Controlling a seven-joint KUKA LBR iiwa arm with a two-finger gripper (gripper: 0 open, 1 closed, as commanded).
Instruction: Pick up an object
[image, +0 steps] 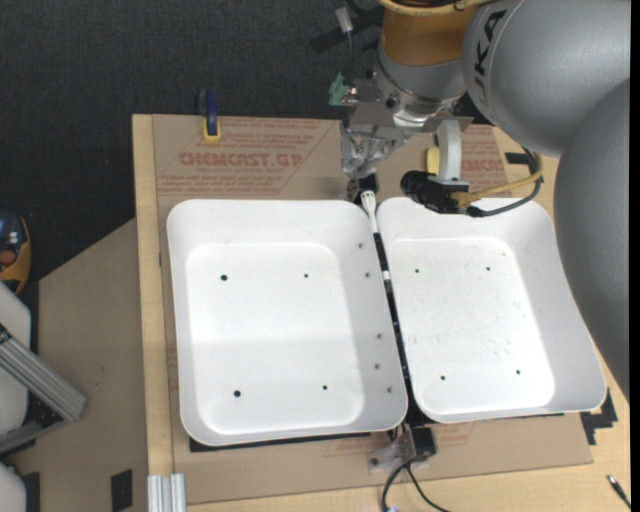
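Two white bins (275, 325) lie below the pincer (362, 172), which hangs over their far rim. I cannot tell its state. It seems between tries; next, find an object.

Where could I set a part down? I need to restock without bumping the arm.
Both floors look bare: the left bin inside its four rims, and the right bin. It is crowded at the far end of the shared rim, where the gripper hangs.
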